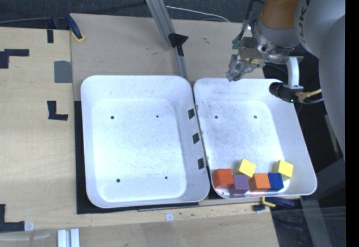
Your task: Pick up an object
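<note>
Since all the candidates sit bunched at the right bin's (291, 128) 6 o'clock edge, any pick happens there: orange-red cube (222, 177), purple cube (241, 183), orange cube (259, 182), blue cube (275, 181) in a tight row, touching or nearly so, with one yellow cube (247, 168) just behind the row and another yellow cube (285, 169) at the 3 o'clock end of it. Left bin (95, 128) not relevant to the pick.

Gripper (238, 69) hangs at the right bin's 12 o'clock rim, toward 11, well apart from the cubes. Too small and blurred to read whether it is spread or pressed together, cannot tell. Nothing visible held in it.

Handling, judged: small rigid blocks, likely light, hard flat faces, not fragile, maybe a bit slick. Take hold across two opposite flat faces, centred.

Best target probably the yellow cube behind the row, since it has free sides; row cubes are crowded, with little room for a finger between neighbours, and the bin's sloped wall sits close at 6 o'clock.

Orientation: cubes, so no real long axis. Both yellow ones look turned diamond-wise to the bin edges, corners toward 12 and 6; row cubes roughly square to the rim. The row itself runs 9 to 3 o'clock.
</note>
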Motion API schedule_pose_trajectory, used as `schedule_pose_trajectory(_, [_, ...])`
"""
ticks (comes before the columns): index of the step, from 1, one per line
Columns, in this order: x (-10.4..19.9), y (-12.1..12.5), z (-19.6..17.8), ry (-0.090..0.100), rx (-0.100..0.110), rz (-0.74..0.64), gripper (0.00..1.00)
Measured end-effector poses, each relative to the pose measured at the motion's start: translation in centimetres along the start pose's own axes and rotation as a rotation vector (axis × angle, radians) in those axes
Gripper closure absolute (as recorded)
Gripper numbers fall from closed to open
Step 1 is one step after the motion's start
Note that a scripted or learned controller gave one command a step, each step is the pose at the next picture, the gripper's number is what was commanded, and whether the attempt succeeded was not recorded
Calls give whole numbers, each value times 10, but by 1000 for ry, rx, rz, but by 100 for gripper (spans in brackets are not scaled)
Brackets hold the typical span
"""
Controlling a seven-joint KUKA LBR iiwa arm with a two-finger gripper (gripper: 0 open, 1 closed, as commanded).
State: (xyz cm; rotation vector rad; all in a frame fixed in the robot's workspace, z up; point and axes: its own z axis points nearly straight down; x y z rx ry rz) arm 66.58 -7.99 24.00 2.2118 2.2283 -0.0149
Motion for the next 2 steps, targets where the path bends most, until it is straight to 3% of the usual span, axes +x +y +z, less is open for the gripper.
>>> schedule_pose_trajectory(2, [1,0,-19,-2,1,-2,100])
